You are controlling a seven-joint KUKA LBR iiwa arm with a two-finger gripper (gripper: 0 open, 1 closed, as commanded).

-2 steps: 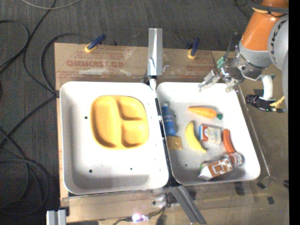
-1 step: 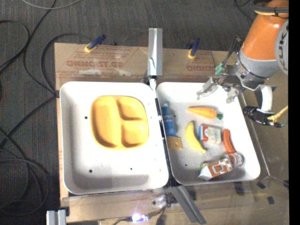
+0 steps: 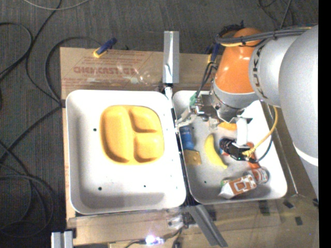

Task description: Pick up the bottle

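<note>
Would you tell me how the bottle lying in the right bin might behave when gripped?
The bottle lies on its side, so its round body may roll. It looks small, probably light. It rests against the carton, which may shift with it.

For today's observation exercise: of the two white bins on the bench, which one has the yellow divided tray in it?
The left bin. The yellow tray lies in it, while the right bin holds small things such as a banana and a carton.

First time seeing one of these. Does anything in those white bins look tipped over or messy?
Yes. In the right bin, a small carton lies on its side near the front, crowded among a banana and other items. The yellow tray sits flat.
</note>
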